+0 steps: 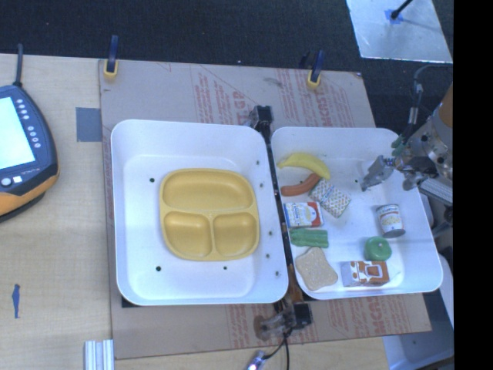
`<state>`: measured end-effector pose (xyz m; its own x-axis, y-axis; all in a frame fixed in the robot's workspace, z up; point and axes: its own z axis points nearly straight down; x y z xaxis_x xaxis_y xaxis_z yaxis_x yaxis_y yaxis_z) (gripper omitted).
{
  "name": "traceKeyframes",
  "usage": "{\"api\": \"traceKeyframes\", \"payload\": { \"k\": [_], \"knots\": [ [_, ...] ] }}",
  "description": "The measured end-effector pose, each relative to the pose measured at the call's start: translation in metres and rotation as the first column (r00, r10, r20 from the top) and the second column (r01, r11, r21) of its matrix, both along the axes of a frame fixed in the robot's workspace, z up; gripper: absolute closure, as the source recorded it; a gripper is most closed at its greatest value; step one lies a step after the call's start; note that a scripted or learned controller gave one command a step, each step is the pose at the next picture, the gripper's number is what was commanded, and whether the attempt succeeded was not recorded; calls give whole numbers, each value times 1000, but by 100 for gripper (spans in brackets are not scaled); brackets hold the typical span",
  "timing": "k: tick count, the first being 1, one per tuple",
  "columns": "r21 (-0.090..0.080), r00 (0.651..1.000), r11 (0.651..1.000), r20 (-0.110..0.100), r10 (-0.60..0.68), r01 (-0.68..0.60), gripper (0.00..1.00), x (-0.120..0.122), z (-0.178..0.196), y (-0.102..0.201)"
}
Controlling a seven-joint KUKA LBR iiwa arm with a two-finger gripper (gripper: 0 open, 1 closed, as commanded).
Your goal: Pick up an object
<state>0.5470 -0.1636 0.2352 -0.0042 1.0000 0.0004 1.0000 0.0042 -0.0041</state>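
I am seeing the gripper [377,173] hanging over the upper right part of the right bin [348,139], reaching in from the right edge. It is small and blurred from here, so I cannot tell what state it is in, and I am seeing nothing I could call a grasped object under it.

Nearest to it, just below and slightly right, a small can [390,220] is standing on the bin floor. Below that a green round item [377,248] is sitting, and beneath it a flat printed packet [365,273] is lying against the near wall.

To the gripper's left, a small patterned box [333,200] is lying tilted. Further left a yellow banana [305,163] is curving along the top of the pile, with a reddish sausage [300,184] just under it. Below those a white and red carton [303,213] is lying flat, then a green pickle-like piece [309,238], then a slice of bread [316,269] at the bin's lower left.

Well away to the left, the left bin [131,206] is holding a yellow divided tray [209,213]. Beyond that, at the far left edge of the bench, a pendant with a screen [23,153] is resting.
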Motion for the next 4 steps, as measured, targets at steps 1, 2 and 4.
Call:
{"api": "traceKeyframes", "payload": {
  "k": [1,2,4],
  "knots": [
    [-1,1000,1000,-2,1,-1,0,-20,-95,-49],
    [-3,1000,1000,4,3,-3,0,32,-140,-32],
    [-1,1000,1000,1,9,-9,100,-70,-132,-11]
  ]
}}
